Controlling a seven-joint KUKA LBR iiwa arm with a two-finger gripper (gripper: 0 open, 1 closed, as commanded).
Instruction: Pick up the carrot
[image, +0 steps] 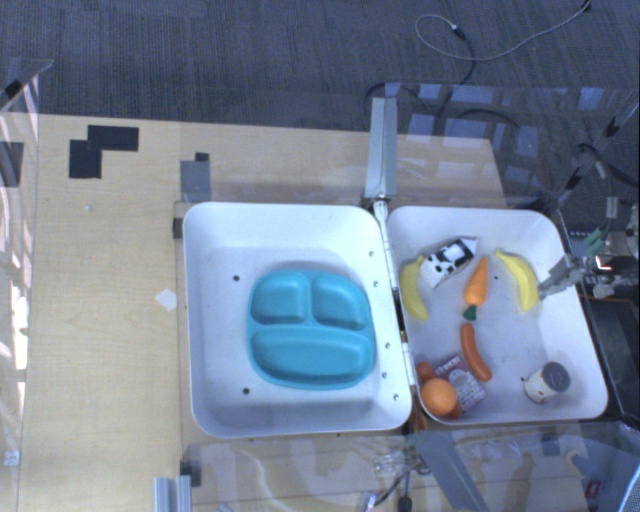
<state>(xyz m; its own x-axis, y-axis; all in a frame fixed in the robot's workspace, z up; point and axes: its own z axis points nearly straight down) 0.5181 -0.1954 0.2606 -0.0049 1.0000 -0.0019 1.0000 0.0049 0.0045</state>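
- Lying in the right bin (574, 300), upper middle: carrot (477, 284), between two bananas, apart from both
- Long axis near upright in camera view, tilted slightly; green stub low, at the bin's middle
- Gripper (556, 277) at the right wall, carrot to its left; claw state cannot be told

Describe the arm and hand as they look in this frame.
The hand looks like a slim, pale grey metal piece at the right bin's rim. Behind it sits a darker block with a small orange-red glow and a green spot. Thin dark cables run above it. Too little of the arm is in frame to tell its colours or markings.
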